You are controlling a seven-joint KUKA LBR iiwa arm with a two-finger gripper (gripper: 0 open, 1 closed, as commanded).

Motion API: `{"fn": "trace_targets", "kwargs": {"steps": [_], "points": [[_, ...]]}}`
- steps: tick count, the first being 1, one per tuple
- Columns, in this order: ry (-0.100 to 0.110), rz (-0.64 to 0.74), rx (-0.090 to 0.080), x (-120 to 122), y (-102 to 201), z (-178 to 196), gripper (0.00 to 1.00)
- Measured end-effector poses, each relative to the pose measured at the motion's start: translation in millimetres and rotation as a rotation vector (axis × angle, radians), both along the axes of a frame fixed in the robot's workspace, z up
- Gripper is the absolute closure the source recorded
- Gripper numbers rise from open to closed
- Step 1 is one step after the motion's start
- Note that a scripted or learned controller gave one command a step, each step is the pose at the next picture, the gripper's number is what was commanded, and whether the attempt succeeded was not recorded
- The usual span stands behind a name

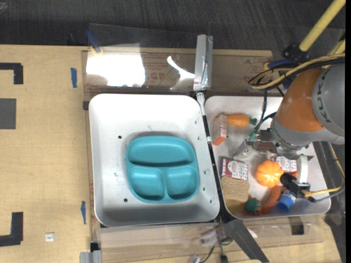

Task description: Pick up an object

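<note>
The end effector, its opening impossible to tell, hangs over the right bin beside a small orange pumpkin

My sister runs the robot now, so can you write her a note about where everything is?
Gripper: low over the right bin; can't tell if open or shut, or whether it holds anything.
Things: toy food lies in the right bin, including an orange ball, a carrot and a cracker. A teal tray sits in the left bin.
Done: nothing visibly lifted.
Left: grab one thing and lift it.
</note>
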State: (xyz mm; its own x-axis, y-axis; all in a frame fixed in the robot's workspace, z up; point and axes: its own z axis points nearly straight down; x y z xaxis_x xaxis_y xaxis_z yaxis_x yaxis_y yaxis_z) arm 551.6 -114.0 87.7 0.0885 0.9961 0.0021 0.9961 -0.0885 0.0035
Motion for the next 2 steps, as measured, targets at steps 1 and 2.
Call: {"fn": "trace_targets", "kwargs": {"steps": [1,2], "points": [[-0.005,0.011,-0.002,-15.4,27.6,100.7,0.00],[-0.015,0.287,-0.003,-30.8,-15.6,7.9,0.00]]}}
